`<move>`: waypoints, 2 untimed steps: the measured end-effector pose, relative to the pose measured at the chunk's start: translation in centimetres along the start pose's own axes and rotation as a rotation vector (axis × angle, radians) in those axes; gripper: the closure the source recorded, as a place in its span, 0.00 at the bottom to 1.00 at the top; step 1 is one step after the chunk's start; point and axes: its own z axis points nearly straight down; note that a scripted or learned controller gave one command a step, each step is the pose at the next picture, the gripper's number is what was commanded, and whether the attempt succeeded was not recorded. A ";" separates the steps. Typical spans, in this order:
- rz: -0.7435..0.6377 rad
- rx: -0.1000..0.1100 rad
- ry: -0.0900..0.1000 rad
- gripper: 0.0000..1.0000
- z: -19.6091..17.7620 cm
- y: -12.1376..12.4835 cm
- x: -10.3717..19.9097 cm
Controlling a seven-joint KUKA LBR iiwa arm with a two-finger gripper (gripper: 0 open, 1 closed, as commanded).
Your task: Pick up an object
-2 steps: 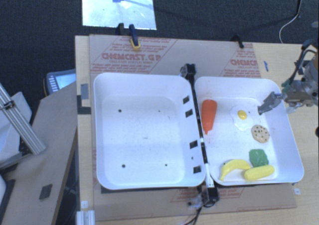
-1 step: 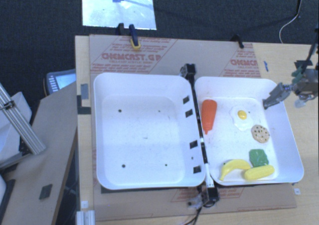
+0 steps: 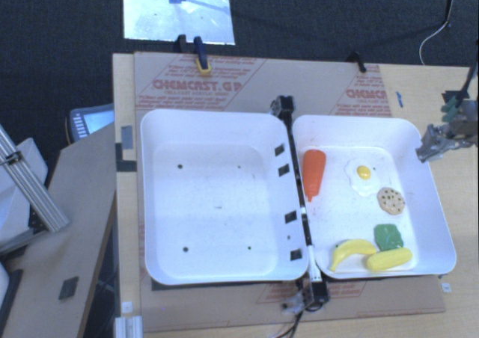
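The right bin (image 3: 419,179) holds several toy foods. An orange carrot (image 3: 313,172) lies along its left wall. A fried egg (image 3: 362,176) sits near the middle, with a round cookie (image 3: 391,200) just below and to its right. At the front lie a green piece (image 3: 388,235), a yellow banana (image 3: 349,251) and a long yellow piece (image 3: 389,259). My gripper (image 3: 441,138) hangs at the right edge of the view, over the bin's far right rim and apart from all the items.
The left bin (image 3: 213,194) stands beside the right one, joined by black clips (image 3: 288,172) along the shared wall. Both rest on a cardboard sheet (image 3: 247,82). A shiny plate (image 3: 178,0) lies beyond the bench.
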 end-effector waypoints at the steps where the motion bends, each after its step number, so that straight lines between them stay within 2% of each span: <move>1: 0.001 -0.011 -0.002 1.00 -13.8 3.9 0.8; 2: -0.001 0.000 0.000 1.00 -14.2 3.8 0.7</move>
